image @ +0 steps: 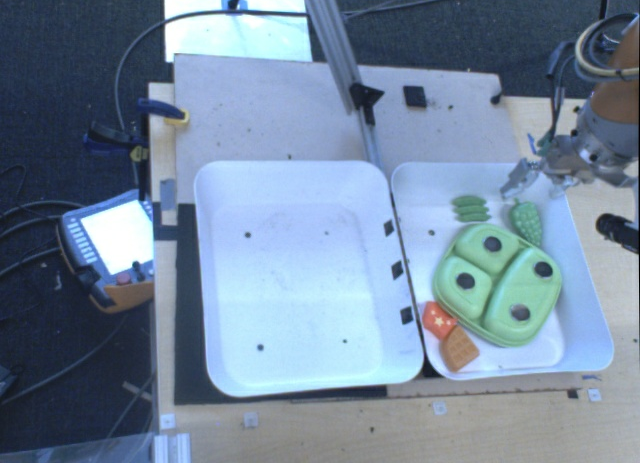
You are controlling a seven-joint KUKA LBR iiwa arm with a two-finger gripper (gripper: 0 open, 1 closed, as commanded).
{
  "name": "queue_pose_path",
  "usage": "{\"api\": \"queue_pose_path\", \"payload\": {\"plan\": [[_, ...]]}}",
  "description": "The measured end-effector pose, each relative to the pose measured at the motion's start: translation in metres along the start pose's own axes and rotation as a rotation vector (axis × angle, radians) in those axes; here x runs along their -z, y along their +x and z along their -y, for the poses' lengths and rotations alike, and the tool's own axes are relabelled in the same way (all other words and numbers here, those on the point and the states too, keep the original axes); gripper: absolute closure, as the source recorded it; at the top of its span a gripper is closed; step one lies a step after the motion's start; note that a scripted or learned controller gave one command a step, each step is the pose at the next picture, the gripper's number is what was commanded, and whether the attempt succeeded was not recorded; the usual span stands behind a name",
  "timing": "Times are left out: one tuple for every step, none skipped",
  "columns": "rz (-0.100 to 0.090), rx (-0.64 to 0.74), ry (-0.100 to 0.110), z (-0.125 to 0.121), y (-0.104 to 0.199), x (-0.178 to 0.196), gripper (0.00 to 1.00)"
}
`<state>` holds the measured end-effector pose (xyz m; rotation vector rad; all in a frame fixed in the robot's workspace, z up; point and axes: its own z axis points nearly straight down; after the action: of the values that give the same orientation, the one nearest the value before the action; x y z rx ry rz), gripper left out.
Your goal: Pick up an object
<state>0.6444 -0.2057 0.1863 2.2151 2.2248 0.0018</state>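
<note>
Green tray [498, 285] in right bin [592, 331], gripper [537, 177] spread wide above, holding nothing

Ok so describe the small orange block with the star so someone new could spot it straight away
Look in the right-hand white bin, at its near-left corner beside the big green sectioned tray. The orange-red block lies against that tray's lower-left edge. Unlike the tan block touching it, it is brighter and carries a pale star.

The arm [612, 101] is cut off by the right edge.
</note>
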Motion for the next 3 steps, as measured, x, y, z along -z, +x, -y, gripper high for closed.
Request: {"api": "queue_pose_path", "payload": {"plan": [[0.000,0.002,0.002,0.000,0.007,-0.044,0.00],[0.011,0.002,-0.023,-0.007,0.003,-0.068,0.00],[0.002,0.005,-0.003,-0.002,0.007,-0.067,1.00]]}}
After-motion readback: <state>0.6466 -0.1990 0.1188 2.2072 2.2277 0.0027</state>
